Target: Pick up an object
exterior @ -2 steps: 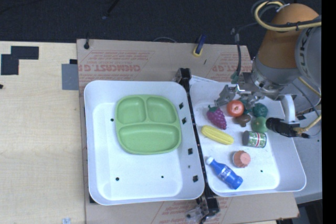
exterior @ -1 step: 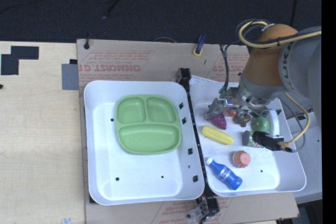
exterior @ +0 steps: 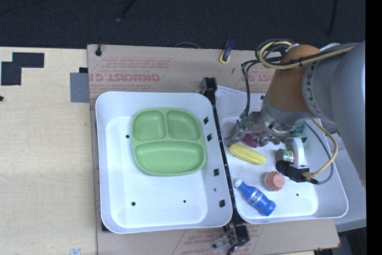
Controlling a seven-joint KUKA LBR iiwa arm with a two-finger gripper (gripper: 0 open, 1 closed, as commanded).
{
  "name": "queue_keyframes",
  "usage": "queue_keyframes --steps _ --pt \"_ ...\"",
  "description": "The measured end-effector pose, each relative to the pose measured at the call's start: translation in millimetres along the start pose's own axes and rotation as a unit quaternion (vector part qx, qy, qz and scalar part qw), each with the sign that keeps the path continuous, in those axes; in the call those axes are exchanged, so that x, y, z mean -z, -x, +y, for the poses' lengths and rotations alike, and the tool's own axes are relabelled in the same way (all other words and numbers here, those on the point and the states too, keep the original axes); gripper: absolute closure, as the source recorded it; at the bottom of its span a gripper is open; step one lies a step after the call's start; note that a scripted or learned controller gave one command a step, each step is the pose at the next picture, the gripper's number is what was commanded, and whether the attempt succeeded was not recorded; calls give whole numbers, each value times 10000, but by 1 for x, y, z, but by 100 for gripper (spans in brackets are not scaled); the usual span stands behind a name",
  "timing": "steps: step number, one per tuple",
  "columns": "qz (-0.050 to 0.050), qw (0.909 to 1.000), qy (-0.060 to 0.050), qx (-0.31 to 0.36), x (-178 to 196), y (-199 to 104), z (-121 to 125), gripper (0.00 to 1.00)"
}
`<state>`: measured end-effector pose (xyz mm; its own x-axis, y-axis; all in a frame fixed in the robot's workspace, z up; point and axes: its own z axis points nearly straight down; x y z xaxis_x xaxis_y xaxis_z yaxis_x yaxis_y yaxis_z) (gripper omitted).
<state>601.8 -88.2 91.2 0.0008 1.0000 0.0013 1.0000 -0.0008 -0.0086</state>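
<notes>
Yellow corn (exterior: 247, 153), flat, right bin

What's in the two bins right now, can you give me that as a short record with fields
left bin: holds a green divided plate
right bin: holds a yellow corn cob, a blue bottle and a small pinkish round object
arm: reaches in from the right, over the right bin
gripper: low in the right bin, just above the corn cob in the view; fingers hard to make out
magenta item: small, by the gripper; too hidden to identify
</notes>
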Motion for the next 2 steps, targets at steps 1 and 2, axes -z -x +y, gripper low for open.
queue_keyframes --steps 1,2 --pt "0 10000 9 -30 13 2 0 100" --pt "-5 10000 51 -12 76 0 -2 100"
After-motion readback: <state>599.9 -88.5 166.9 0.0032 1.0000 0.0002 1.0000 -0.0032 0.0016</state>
